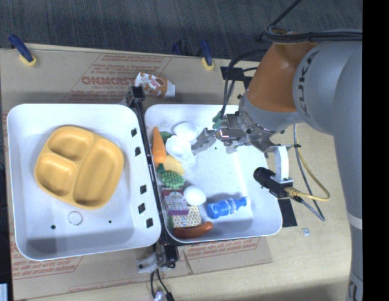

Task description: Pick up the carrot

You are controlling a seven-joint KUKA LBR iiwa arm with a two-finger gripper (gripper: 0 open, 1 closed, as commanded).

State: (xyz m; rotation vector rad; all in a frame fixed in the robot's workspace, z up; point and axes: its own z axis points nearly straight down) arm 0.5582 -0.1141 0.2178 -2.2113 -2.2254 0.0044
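Currently gripper (202, 140) low in right bin (260, 221), finger state unreadable, tip near white egg-like items, carrot (158, 147) upright along bin's left wall, yellow tray (78, 165) in left bin.

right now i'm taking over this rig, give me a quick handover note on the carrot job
Gripper: over the right bin, above the white items near its left side; nothing visibly between its fingers, and open or shut is unclear.
Carrot: lying along the right bin's left wall, next to a white egg.
Left bin: holds a yellow divided plate.
Done: no grasp yet; the carrot lies in the bin.
Left: move the gripper over to the carrot, grasp it, lift it.
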